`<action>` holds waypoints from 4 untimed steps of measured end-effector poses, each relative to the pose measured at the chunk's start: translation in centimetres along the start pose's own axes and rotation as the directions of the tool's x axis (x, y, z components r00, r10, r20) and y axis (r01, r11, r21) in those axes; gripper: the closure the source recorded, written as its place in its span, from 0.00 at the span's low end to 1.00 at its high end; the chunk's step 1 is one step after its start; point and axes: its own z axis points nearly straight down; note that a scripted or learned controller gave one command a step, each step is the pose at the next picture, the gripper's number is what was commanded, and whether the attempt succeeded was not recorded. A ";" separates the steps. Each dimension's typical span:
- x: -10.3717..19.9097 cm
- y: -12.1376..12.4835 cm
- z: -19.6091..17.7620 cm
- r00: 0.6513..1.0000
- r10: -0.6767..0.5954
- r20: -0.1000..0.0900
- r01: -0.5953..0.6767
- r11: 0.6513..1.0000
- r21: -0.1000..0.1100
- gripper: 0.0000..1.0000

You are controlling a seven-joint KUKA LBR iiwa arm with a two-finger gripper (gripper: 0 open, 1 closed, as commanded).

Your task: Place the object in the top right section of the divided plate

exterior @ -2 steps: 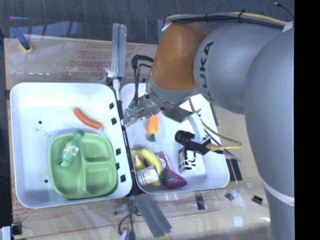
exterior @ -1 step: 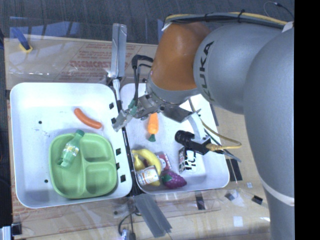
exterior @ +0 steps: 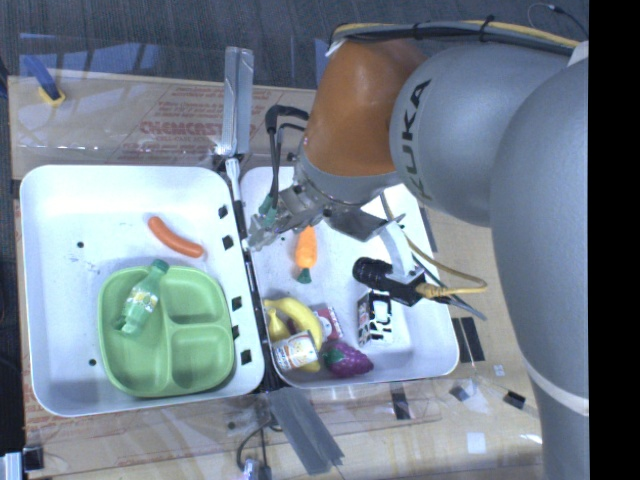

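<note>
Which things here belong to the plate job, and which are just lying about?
Job: green divided plate, gripper, probably the carrot beside it.
Lying about: sausage, green bottle on the plate, banana, jar, purple item, packet.

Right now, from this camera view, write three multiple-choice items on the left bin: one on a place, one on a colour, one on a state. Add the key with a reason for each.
1. Where does the sausage lie?
A) on the divided plate
B) on the floor of the left bin, beside the plate
C) in the right bin

2. What colour is the divided plate?
A) white
B) purple
C) green

3. How is the bottle posed?
A) standing upright
B) lying on its side in the plate's left section
C) balanced upside down on its cap

Key:
1 B: white bin floor shows between it and the plate's rim.
2 C: all its sections are light green.
3 B: its length lies flat along that section.
</note>
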 end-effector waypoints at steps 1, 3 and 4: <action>0.0 0.0 0.0 1.000 -0.001 0.000 0.001 1.000 0.000 0.00; 5.9 2.8 -0.8 0.976 -0.216 0.006 0.216 0.976 -0.012 0.00; 5.8 2.8 -0.8 0.976 -0.215 0.006 0.216 0.976 -0.013 0.00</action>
